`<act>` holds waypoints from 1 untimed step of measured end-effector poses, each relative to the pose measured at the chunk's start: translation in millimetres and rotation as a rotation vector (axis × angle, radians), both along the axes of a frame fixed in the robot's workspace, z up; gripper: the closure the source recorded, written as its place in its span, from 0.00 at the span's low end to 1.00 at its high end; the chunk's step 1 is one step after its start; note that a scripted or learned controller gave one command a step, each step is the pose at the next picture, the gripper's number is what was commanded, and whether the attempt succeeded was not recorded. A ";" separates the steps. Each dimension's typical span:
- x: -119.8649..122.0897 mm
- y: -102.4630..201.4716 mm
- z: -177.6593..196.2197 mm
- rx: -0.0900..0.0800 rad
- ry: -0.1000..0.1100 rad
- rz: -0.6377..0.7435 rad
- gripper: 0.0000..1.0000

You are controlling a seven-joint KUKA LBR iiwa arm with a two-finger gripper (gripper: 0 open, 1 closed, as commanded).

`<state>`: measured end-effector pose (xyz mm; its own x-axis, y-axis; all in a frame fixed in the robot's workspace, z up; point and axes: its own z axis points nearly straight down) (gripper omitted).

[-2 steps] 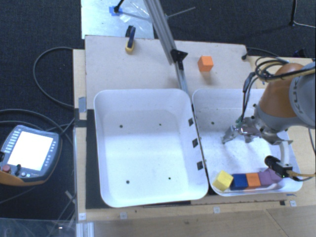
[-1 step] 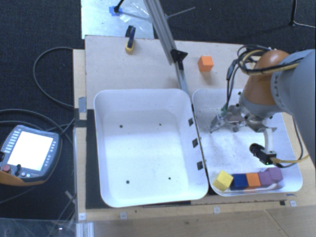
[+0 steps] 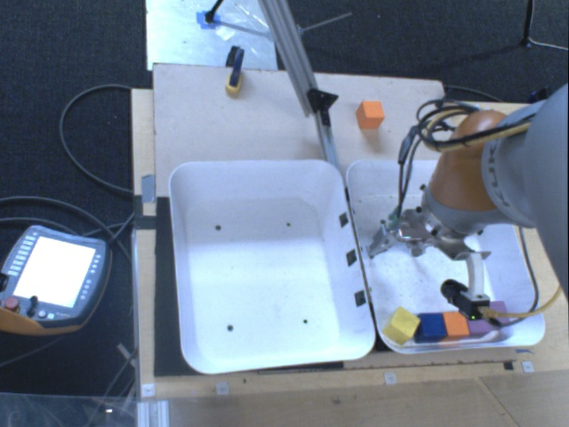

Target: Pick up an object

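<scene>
Gripper point(image 3: 411, 235) hovers over your right bin point(image 3: 394, 285) (whether open or closed, you cannot tell), likely approaching; next steer it nearer, onto the yellow block point(image 3: 401, 325).

purple block point(image 3: 481, 328) partly hidden, arm point(image 3: 533, 158) cropped right

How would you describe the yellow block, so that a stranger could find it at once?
Find the right bin of the two. Along its near wall lies a row of small blocks. The yellow block is at the row's left end, next to the blue block, and no other is yellow.
</scene>
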<state>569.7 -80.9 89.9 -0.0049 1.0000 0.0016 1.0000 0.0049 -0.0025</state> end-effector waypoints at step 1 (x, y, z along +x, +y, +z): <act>35.2 -0.6 1.4 -0.002 -0.008 0.002 0.00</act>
<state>604.9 -81.5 91.3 -0.0069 1.0000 -0.0007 1.0000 0.0069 0.0057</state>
